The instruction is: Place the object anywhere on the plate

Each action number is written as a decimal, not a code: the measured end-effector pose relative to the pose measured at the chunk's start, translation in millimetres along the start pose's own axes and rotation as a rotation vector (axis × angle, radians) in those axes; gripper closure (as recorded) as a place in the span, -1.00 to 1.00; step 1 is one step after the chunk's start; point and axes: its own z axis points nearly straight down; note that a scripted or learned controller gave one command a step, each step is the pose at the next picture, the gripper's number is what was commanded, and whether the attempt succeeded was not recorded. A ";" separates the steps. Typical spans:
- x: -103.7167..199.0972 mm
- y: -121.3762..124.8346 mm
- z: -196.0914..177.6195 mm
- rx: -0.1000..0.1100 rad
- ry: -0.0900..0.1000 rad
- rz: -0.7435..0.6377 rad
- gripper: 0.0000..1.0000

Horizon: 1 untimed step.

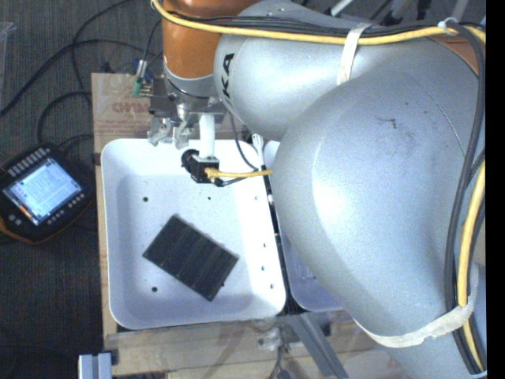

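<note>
Camera view looks down on a dark ribbed slab (190,257) lying flat in the left bin (118,235). It seems stiff and light; pinch across its narrow edges. Claw (170,133) hovers at the bin's far rim, well apart; its spread I cannot tell.

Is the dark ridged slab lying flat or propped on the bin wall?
Flat. The dark ridged slab rests on the floor of the left bin, clear of all its walls, its ribbed top face up.
</note>
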 end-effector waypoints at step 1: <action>0.0 -0.2 -8.4 0.001 -0.004 -0.001 1.00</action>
